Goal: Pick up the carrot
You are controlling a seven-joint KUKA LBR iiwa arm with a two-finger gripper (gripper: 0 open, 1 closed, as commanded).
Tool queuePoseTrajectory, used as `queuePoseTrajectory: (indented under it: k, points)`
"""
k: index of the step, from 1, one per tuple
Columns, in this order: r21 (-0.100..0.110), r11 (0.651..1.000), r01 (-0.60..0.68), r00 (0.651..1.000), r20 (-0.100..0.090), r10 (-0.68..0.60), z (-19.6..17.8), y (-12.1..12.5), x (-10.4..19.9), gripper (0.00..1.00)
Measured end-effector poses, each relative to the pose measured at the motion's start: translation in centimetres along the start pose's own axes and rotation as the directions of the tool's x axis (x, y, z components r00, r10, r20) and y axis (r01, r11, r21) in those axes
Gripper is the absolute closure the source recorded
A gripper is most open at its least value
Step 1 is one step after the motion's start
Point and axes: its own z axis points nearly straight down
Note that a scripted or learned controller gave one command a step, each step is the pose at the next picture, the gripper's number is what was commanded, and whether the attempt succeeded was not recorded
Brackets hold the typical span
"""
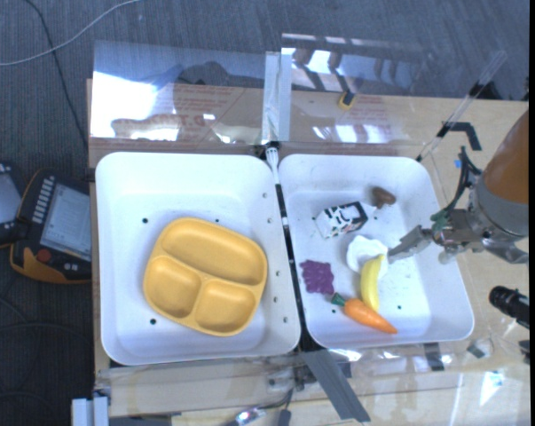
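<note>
An orange carrot (366, 313) lies at the front of the right bin (444, 313), its green end touching a purple grape bunch (318, 276). Just behind it sits a yellow banana (371, 281), then a white piece and a black-and-white carton (342, 218) with no readable writing. The gripper (400, 246) hovers beside the banana; its state cannot be told. The left bin (125, 193) holds a yellow divided plate (205, 275).

The carrot (369, 314) lies near the front of the right bin (444, 327), just beside a banana (371, 281) and near a purple grape bunch (318, 276). The gripper (400, 248) reaches in from the right, low over a white object (365, 250), its tip seemingly just above it. A yellow divided plate (205, 276) sits in the left bin (125, 193)
</note>
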Motion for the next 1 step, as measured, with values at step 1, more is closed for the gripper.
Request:
queuePoseTrajectory:
  k: [1]
  points:
    - [0.001,0.993,0.119,0.993,0.000,-0.119,10.28,-0.34,3.81,0.00]
